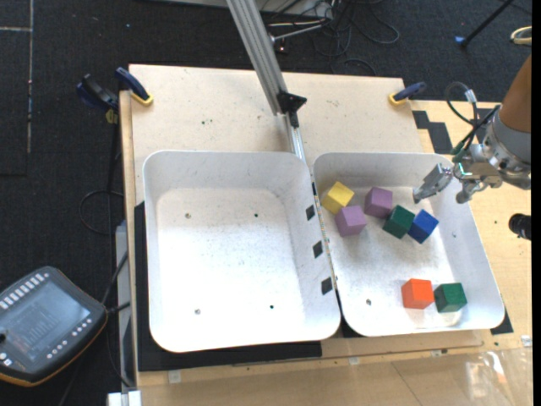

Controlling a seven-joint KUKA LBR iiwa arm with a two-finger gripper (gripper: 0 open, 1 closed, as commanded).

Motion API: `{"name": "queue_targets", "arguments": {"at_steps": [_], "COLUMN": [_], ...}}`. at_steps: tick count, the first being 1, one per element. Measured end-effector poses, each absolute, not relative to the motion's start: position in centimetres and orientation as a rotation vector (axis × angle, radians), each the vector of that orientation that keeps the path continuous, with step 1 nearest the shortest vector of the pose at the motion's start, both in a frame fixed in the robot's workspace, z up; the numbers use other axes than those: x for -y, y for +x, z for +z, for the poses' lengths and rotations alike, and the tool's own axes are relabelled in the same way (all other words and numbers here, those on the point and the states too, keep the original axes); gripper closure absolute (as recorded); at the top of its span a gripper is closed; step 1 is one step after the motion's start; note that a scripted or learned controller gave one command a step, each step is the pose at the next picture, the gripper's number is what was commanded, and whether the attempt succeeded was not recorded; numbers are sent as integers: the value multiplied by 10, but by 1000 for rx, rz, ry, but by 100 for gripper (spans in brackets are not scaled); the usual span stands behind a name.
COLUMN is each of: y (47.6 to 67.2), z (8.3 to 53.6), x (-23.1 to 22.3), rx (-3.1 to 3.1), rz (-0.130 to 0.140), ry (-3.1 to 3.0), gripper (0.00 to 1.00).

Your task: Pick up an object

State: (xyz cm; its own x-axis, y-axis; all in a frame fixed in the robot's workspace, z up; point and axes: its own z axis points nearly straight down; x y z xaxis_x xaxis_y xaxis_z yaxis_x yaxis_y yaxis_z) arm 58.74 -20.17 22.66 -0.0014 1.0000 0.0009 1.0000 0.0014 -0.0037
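The right bin (pixel 473 252) holds several small cubes. A yellow cube (pixel 338 196), two purple cubes (pixel 379 201) (pixel 351 219), a dark green cube (pixel 399 221) and a blue cube (pixel 423 225) cluster in its far half. An orange cube (pixel 417 293) and a green cube (pixel 450 296) sit side by side near its front edge. My gripper (pixel 448 188) hangs over the bin's far right part, just up and right of the blue cube, open, with nothing between its fingers.
The left bin (pixel 161 252) lies beside the right one. A slanted metal pole (pixel 258 45) rises from the ridge between the bins. Clamps (pixel 135 87) (pixel 407 93) mark the board's far corners. A teach pendant (pixel 42 324) lies at the lower left.
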Motion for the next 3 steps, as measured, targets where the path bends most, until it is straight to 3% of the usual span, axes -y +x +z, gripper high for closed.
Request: {"name": "queue_targets", "arguments": {"at_steps": [1,3], "y": [588,588], "z": [229,118], "x": [202,193], "rx": [2225,2232], "rz": [1,-3], "ry": [-2218,-2235], "gripper": [0,0]}}
